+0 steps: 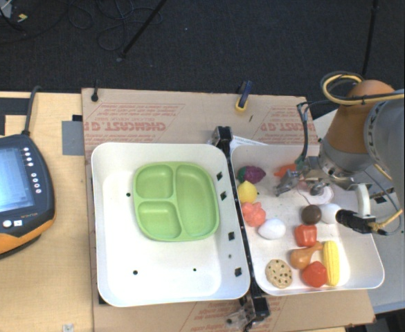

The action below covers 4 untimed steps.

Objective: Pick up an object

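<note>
The right bin [368,277] holds several toy foods: a purple piece [253,173], a yellow piece [247,191], a pink piece [254,215], a white egg [272,228], a brown ball [311,214], a red piece [305,236], a corn cob [331,261], a cookie [279,273] and a tomato [314,274]. My gripper [298,180] hangs low over the bin's back part, right of the purple piece. A small orange piece [284,170] lies right at its tip. I see nothing held in it.
The left bin [119,268] carries a green divided plate [175,200]. A teach pendant [8,192] lies on the bench at far left. A blue and yellow clamp [243,97] sits on the cardboard behind the bins. The arm's wrist [358,126] rises over the right bin's back right.
</note>
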Each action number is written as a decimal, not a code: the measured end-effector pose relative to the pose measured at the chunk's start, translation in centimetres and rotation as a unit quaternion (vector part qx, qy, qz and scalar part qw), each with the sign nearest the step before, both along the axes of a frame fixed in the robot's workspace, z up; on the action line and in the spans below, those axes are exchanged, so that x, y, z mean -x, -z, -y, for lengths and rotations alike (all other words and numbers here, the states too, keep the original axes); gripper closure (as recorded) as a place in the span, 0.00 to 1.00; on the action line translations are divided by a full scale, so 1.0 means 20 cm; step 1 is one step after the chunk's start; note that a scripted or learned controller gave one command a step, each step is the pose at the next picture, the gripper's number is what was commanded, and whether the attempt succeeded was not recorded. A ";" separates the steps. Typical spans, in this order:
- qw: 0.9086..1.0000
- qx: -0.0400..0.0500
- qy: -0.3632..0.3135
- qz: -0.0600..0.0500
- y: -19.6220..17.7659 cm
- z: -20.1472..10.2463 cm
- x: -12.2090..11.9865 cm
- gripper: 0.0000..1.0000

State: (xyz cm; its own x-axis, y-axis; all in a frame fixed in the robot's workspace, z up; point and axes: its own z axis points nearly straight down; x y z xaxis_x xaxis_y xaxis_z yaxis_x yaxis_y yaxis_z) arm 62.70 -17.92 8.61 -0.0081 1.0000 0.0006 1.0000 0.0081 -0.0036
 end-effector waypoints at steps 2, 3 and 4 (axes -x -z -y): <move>1.000 0.000 0.004 0.002 -0.32 -0.03 -0.04 1.00; 1.000 0.000 0.004 0.002 -0.53 -0.03 -0.04 1.00; 1.000 0.001 0.004 0.002 -0.72 -0.02 -0.04 1.00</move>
State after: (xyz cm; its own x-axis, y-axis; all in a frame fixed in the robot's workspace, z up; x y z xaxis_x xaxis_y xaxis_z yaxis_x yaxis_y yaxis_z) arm 63.40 -17.50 22.98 0.0002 1.0000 -0.0005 1.0000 -0.0002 0.0013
